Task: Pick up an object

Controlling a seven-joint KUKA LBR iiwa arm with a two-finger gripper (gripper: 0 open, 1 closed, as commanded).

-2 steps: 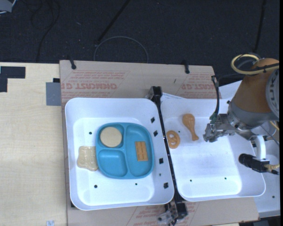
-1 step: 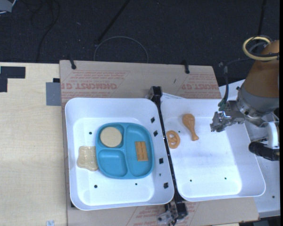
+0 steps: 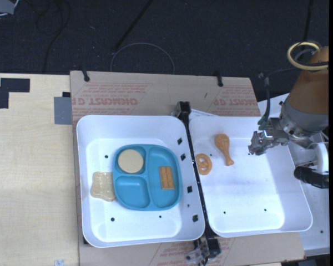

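Over the right bin's (image 3: 277,215) far right side, the gripper (image 3: 258,144) hangs with nothing visibly in it.
Its fingers are too dark and small to judge. A drumstick (image 3: 224,148) lies near its left, a pretzel (image 3: 203,163) beyond; the arm (image 3: 308,98) is cut off at the frame edge.

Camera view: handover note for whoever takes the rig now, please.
Gripper: over the right bin's right side, holds nothing visible; finger state unclear.
Right bin: drumstick and pretzel near its left wall, both lying loose, clear of the gripper.
Left bin: blue tray with a round cracker and a brown biscuit in its compartments; pale toast beside the tray's left edge.
Done: nothing picked.
Left: grasp and lift one object; the drumstick lies nearest.
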